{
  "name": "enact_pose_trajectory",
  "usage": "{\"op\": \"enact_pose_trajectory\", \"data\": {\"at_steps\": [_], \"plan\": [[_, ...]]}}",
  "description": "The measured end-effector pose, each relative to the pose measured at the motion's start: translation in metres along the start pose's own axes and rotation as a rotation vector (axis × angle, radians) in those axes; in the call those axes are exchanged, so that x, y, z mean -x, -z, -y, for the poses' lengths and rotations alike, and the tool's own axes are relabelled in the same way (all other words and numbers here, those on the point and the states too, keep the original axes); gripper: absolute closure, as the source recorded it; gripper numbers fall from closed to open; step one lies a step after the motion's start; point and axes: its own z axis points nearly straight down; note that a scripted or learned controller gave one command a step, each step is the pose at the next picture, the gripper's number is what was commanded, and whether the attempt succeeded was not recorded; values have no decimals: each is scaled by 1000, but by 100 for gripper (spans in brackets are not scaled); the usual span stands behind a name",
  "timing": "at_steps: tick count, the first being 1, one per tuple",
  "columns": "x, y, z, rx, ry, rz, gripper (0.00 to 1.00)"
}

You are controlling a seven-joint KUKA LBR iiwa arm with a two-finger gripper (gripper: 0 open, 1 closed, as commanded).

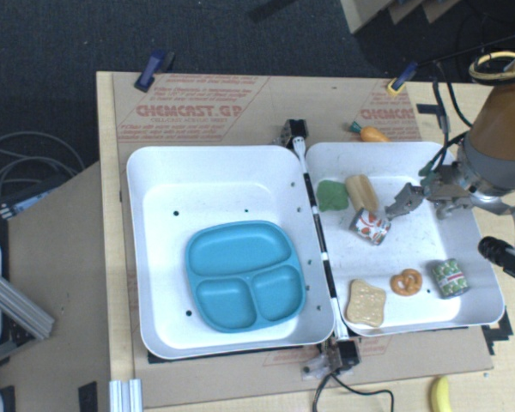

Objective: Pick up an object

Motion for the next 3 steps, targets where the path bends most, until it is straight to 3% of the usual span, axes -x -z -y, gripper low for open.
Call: {"op": "enact_pose_trajectory", "data": {"at_steps": [1, 2, 3], "plan": [[-15, -88, -32, 14, 0, -1, 0], [-42, -108, -10, -2, 1, -1, 0], [-42, -96, -11, 4, -1, 1, 100]]}}
